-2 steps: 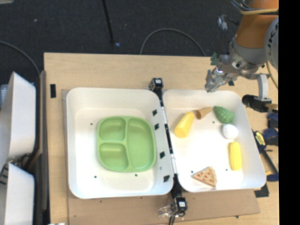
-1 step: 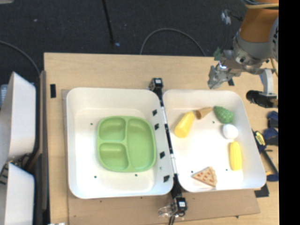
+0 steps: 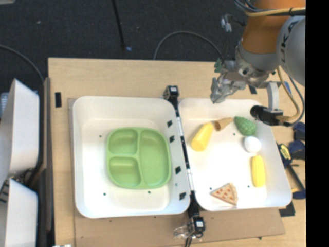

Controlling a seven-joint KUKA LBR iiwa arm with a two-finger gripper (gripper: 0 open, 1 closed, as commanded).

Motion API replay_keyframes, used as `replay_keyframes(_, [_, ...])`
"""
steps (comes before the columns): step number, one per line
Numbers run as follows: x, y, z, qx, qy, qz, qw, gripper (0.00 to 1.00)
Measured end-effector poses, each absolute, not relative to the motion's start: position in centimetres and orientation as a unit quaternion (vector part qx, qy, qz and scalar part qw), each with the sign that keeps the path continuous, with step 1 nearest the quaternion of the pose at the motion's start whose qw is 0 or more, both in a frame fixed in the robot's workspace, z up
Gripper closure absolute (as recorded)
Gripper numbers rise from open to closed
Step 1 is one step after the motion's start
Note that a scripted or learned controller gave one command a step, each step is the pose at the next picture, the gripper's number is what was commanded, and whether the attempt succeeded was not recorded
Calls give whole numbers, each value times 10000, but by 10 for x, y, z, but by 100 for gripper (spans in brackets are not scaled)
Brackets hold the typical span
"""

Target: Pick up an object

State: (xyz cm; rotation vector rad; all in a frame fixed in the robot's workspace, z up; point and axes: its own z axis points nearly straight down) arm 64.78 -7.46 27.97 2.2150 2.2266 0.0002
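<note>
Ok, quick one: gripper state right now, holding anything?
Gripper: above the far edge of the right bin, nothing seen between its fingers; open or shut cannot be told.

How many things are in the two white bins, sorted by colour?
Yellow: 2, a plastic cylinder and a plastic corn cob
Green: 2, a divided plastic tray and a leafy toy
White: 1, a ball
Tan/orange: 2, a cone and a pizza slice
Total: 7
</note>
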Motion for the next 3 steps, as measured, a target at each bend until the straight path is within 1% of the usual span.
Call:
replay_keyframes(2, [607,19,248,7053,7090,-7,-5,100])
replay_keyframes(3, [583,76,247,7046,7096,0,-4,100])
